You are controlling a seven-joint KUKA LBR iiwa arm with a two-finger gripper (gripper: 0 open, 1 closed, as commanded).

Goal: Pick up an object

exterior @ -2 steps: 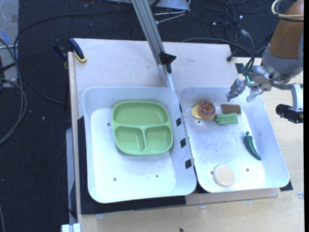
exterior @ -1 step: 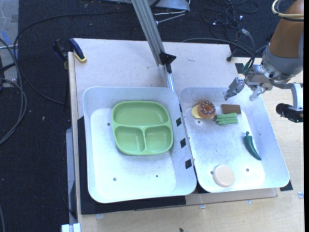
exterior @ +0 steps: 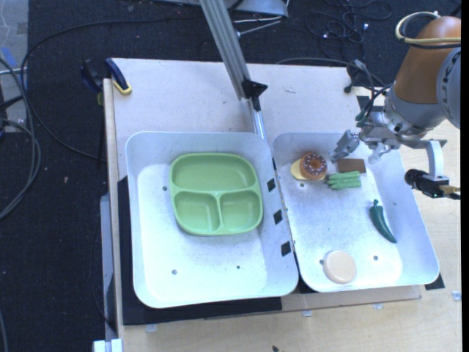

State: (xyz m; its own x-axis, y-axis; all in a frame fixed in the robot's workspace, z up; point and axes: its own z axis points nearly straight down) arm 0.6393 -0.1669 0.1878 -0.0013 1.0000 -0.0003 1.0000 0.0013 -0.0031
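While the arm (exterior: 429, 64) is reaching in from the right edge of the camera view, its gripper (exterior: 360, 147) is hanging over the upper part of the right bin (exterior: 418, 259), just above and beside a small cluster of toy foods. Its two fingers are showing as pale prongs spread apart, so the jaws are standing open, and nothing is lying between them. Directly beneath the fingertips, a brown block (exterior: 350, 166) is lying flat on the bin floor, with a green ridged piece (exterior: 343, 180) touching its lower edge. Just to the left of these, a chocolate doughnut with sprinkles (exterior: 314, 165) is resting partly on a yellow disc (exterior: 298, 170). Farther toward the right wall of the same bin, a dark green pepper (exterior: 382, 221) is lying at a slant, well apart from the cluster. Near the bin's front edge, a pale round bun (exterior: 340, 266) is sitting alone. In the left bin (exterior: 146, 270), a light green divided tray (exterior: 217, 193) with three compartments is lying flat, near the middle and toward the back. Both bins are sitting side by side on a light bench (exterior: 183, 94), their inner edges touching. A grey metal pole (exterior: 227, 39) is slanting down from the top of the view to the back of the seam between the bins.
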